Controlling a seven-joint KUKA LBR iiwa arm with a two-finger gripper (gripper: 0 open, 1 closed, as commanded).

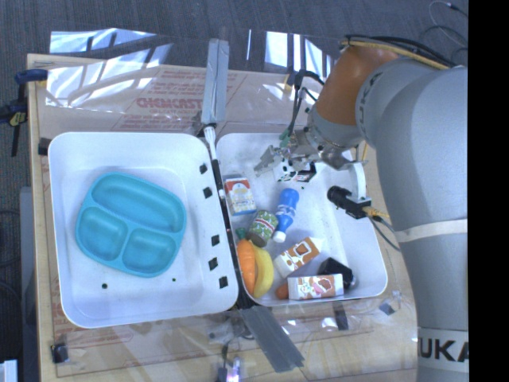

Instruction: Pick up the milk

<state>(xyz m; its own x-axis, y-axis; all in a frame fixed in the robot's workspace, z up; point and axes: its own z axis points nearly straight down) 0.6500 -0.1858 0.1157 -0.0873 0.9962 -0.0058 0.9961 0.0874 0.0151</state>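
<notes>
Milk carton at right bin's near edge; fingers well apart, grip state unclear.

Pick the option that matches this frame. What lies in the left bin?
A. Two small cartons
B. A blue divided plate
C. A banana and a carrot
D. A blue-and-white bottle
B. The blue divided plate lies alone on the floor of the left bin, while the banana, bottle and cartons sit in the right bin.

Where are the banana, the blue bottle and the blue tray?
banana (262, 269): camera view, middle of its yellow body.
blue bottle (286, 208): camera view, its blue-and-white side.
blue tray (131, 223): camera view, ridge between its compartments.
</notes>
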